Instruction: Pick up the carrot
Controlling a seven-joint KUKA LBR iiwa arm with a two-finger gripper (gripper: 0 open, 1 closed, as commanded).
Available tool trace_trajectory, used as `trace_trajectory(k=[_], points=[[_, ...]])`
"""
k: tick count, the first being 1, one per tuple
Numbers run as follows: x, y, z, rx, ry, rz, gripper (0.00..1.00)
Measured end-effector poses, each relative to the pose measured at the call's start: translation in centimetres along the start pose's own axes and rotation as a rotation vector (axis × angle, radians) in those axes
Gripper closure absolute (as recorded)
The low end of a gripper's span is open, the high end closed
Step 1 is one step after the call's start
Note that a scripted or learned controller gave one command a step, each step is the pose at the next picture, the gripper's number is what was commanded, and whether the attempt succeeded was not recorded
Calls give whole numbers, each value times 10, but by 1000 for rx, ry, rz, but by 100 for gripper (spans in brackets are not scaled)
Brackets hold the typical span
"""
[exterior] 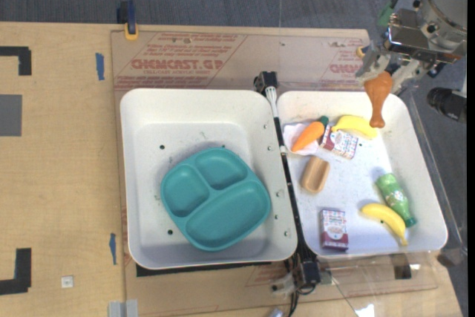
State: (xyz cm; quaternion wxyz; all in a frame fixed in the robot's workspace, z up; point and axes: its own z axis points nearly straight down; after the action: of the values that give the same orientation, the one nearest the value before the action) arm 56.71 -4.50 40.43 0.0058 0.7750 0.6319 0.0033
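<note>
From the camera above, the claw (386,78) hangs over the far right corner of the right bin (427,159), clenched on the thick end of a toy drumstick (378,96) that dangles from its fingers with the bone end pointing down. The carrot (309,136) lies on the right bin's floor at its far left, near the divide between the bins, well apart from the claw. Just right of it lie a yellow banana (355,125) and a small carton (341,145). Nearer sit a bread roll (315,174), a green bottle (394,197), a second banana (386,220) and another carton (334,228). In the left bin (141,159) rests a teal divided plate (214,197). Both bins stand on the worktop (59,159).
</note>
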Motion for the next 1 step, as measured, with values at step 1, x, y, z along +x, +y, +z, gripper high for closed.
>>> trace_trajectory(k=[1], points=[[26, -50, 181, 29, 0, -4, 100]])
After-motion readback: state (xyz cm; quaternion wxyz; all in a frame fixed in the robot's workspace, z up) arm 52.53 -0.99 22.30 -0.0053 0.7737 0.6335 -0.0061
